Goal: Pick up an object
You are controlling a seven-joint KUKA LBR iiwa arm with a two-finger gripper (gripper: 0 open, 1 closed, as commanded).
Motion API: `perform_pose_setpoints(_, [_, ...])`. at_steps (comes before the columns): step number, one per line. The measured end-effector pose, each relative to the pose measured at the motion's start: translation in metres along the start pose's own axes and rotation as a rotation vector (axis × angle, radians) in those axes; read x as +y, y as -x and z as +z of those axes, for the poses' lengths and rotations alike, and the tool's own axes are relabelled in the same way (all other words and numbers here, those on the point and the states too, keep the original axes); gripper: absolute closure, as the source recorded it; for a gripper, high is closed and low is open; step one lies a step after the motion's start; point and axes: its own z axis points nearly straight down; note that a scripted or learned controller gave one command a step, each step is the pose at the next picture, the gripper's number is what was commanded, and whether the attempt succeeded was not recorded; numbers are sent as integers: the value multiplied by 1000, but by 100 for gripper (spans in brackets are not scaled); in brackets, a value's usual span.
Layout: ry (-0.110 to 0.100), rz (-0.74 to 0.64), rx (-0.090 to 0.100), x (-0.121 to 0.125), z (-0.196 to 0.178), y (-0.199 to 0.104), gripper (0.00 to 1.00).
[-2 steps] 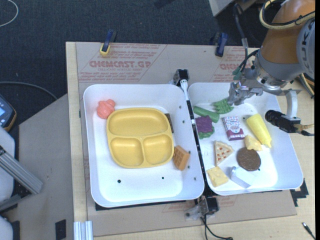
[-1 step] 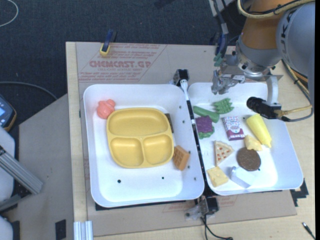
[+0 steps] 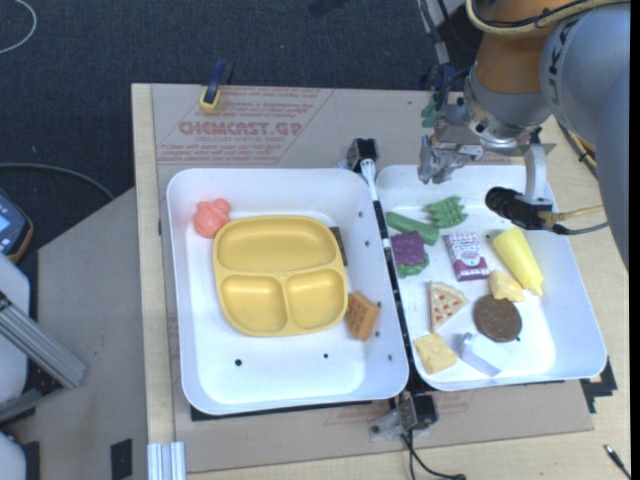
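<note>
My gripper hangs over the far left corner of the right bin, with its fingers apart and nothing between them. Just below it lie a green leafy piece and a green pod. Further down are purple grapes, a red and white packet, a yellow corn cob, a pizza slice, a brown cookie, a cheese wedge and a grey piece.
The left bin holds a yellow divided plate, a pink toy at its far left and an orange waffle piece by the plate. A black divider clamp sits between the bins.
</note>
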Motion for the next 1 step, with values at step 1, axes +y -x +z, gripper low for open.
perform_pose_setpoints(1, [-6, 1, 2, -7, 3, -3, 100])
